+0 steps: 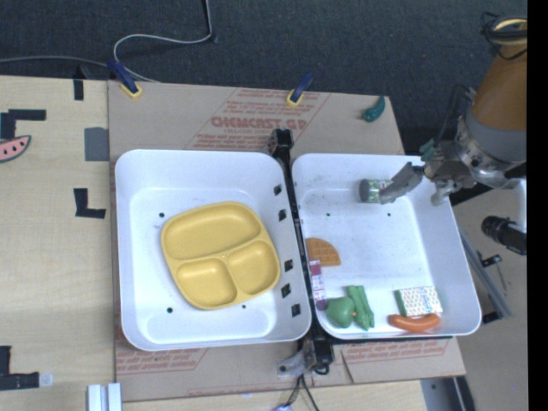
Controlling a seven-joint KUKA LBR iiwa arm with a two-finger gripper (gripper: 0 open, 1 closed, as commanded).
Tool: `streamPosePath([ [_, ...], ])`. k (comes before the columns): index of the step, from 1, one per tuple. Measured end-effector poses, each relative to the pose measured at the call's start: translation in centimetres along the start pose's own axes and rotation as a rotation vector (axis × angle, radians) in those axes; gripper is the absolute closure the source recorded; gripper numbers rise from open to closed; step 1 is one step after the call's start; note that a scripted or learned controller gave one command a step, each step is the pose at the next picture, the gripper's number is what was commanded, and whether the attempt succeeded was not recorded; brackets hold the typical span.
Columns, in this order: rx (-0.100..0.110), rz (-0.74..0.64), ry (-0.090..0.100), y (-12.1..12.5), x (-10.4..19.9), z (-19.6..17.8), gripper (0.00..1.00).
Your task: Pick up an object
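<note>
1. Reaching in from the right, I have my gripper point(370, 191) low over the far part of the right bin point(445, 221), at the bin's far-middle floor. Whether it is open or closed I cannot tell; the tip reads as 1 grey-green blur.

2. Nothing is seen held. The floor under the tip looks bare, so I judge the pick not yet made.

3. The candidate things lie along the near edge of the right bin, well apart from my gripper: a green vegetable toy point(349, 308), a red sausage-like piece point(414, 321) and a small patterned box point(419, 300) just behind it. A flat brown waffle-like piece point(323, 252) and a thin purple strip point(318, 284) sit against the left wall.

4. The left bin point(137, 229) carries 1 yellow 3-compartment tray point(221, 253), broad and shallow, a poor fit for 2 fingers.

5. To do the step well, I judge that I should travel toward the near edge, choose the green toy or the box, which stand proud of the floor, and come down with the jaws straddling the narrow width. The waffle and strip lie too flat and too near the wall. The sausage touches the near wall, leaving little room for a finger.

6. Risk: box and sausage lie close together, so a descent there may nudge both.

7. Writing: the cardboard sheet point(257, 122) under the bins bears red print, seen upside down and too blurred to read with confidence. No other label is legible.
</note>
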State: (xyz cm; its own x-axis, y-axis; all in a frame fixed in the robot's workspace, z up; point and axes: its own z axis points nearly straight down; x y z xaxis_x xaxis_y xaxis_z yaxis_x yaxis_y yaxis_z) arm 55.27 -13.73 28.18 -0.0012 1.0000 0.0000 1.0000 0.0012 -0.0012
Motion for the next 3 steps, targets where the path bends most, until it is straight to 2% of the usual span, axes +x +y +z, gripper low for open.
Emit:
streamPosePath([
  [1,0.004,0.001,0.001,5.1,-3.2,15.7,0.0],
  [2,-0.007,-0.002,-0.002,11.8,-5.1,19.5,0.0],
  [3,-0.008,-0.004,-0.004,11.8,-5.1,18.4,1.0],
])
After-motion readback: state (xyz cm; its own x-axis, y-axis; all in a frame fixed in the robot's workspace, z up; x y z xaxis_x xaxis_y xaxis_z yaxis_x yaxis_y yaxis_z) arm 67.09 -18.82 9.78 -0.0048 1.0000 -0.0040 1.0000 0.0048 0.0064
